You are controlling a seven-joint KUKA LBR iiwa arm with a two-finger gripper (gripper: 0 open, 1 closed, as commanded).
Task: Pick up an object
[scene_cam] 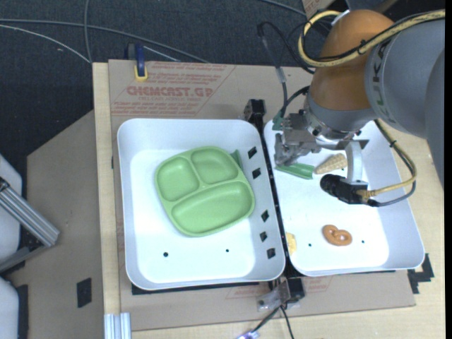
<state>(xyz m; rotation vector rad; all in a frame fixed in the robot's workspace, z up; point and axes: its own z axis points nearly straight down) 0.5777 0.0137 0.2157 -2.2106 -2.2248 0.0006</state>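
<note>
My gripper [292, 154] hangs low over the back left part of the right bin [395, 242], close to the wall between the bins. A green flat piece [295, 169] lies right under it, partly hidden by the gripper. A tan waffle cone [332, 164] rests just right of that piece. Nearer the front of the same bin sits an orange pretzel [337, 236]. A small yellow bit [290, 243] lies at the bin's front left edge. Nothing is seen held between the fingers.
The left bin [141, 249] holds a green divided plate [205, 190]. The bench board beneath carries red lettering at the back. A blue and yellow clamp [140, 62] sits on the board's back left edge. The arm covers the right bin's back right.
</note>
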